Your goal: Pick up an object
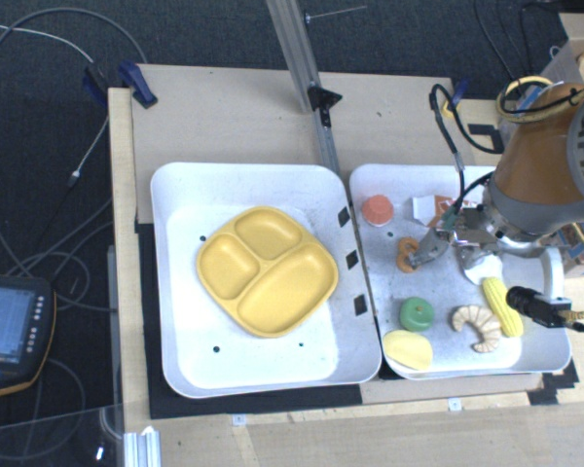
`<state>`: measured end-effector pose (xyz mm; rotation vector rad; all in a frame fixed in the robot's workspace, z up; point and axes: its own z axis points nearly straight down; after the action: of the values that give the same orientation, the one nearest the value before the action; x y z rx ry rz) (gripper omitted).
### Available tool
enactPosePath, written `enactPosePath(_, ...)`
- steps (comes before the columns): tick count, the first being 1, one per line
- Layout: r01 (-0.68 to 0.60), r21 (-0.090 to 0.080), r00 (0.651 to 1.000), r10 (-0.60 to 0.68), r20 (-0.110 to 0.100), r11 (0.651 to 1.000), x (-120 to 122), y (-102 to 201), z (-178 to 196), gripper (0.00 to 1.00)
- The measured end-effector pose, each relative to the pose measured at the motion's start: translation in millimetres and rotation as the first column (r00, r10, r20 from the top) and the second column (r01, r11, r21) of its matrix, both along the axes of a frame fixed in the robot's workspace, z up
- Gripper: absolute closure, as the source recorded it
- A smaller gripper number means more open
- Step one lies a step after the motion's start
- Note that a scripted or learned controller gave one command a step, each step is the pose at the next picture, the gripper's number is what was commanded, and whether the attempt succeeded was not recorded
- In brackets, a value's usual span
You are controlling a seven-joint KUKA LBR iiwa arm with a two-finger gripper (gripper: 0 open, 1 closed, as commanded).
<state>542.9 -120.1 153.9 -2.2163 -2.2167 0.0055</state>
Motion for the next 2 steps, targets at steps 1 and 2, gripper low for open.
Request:
enactPosePath(1,0.000,0.001,1.000,0.000,-0.002,1.000,-4,3,-63,0.00)
enactPosePath(2,0.000,-0.001,1.000,0.000,0.008,1.000,-1,3,-48,1.00)
